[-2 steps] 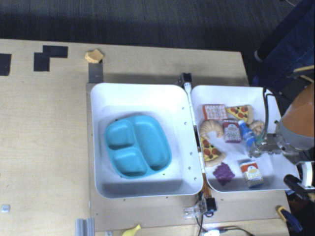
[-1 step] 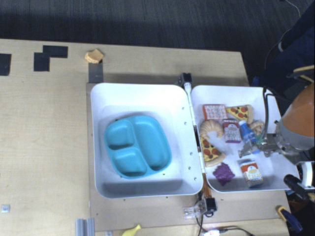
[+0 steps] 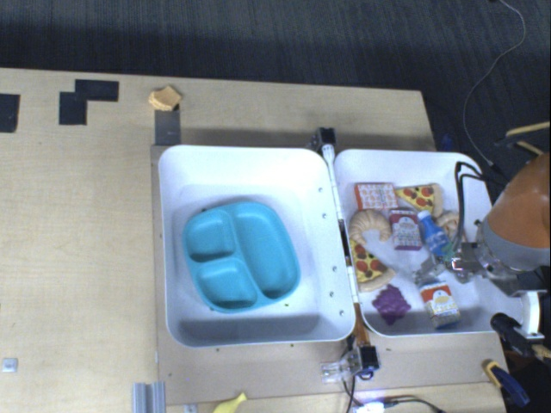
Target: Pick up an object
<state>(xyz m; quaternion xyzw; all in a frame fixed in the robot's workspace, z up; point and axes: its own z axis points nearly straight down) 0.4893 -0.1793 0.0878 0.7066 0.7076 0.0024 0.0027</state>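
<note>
Pale bench [image 3: 77, 256]; gripper [image 3: 435, 269] low over the right bin [image 3: 469, 329] beside a blue bottle [image 3: 433, 235], fingers' state unclear, nothing visibly lifted.

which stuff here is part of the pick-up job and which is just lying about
Job: gripper; right bin items: croissant, pizza slices, purple grapes, small carton, blue bottle.

Lying about: blue divided plate in left bin, tan lump on bench.

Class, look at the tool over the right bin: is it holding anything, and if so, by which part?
Cannot be told. The tool hangs among the toys in the right bin, near a blue bottle.
</note>
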